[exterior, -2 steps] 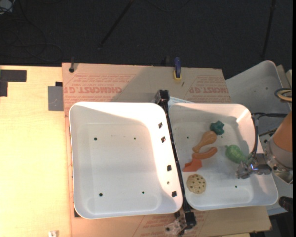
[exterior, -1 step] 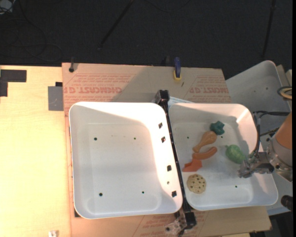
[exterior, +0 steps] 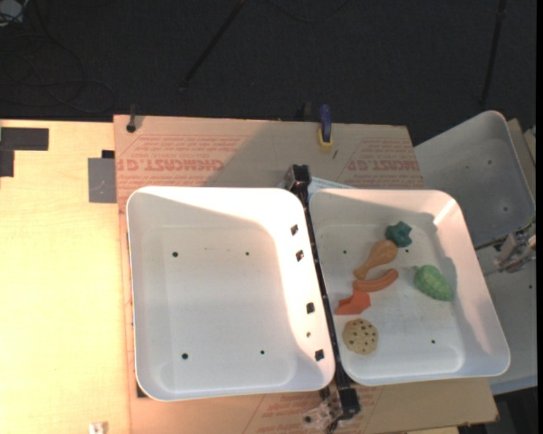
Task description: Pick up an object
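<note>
Four candidate objects, all in right bin (exterior: 485, 319): orange carrot-shaped toy (exterior: 376, 259) with teal top, tilted, near bin centre; red-orange curved piece (exterior: 367, 293) just below it, close or touching, cannot tell which; green lumpy toy (exterior: 433, 282) to their right, apart; round speckled cookie (exterior: 360, 336) nearest front wall. Left bin (exterior: 145, 333) abuts right bin. Both on cardboard sheet (exterior: 208, 156) on bench (exterior: 45, 287)

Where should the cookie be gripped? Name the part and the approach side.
Take the cookie across its round edge, coming straight down from above. It lies flat in the right bin, apart from the orange piece, so its rim looks open all round.
</note>
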### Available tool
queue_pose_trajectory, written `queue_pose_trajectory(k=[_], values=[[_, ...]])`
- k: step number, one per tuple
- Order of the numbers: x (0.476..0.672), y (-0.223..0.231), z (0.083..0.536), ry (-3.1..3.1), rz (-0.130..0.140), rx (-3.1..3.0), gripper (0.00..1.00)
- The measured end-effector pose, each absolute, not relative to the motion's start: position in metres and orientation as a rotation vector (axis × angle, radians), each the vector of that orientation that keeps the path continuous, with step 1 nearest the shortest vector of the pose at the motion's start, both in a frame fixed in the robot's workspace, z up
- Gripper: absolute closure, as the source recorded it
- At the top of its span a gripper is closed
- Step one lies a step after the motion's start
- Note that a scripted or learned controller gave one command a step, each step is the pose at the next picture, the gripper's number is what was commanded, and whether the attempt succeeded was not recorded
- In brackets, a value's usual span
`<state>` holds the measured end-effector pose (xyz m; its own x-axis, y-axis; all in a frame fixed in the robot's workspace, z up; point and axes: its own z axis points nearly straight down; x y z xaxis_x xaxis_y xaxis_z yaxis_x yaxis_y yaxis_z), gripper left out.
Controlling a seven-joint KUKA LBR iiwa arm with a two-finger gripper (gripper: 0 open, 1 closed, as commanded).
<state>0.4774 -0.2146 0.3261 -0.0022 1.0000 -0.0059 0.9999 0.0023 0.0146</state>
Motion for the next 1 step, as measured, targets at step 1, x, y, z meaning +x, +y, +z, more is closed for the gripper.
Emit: queue_pose_trajectory(k=[1], values=[[0.5272, -0.2057, 0.0808, 2.225, -0.001, 2.217, 1.00]])
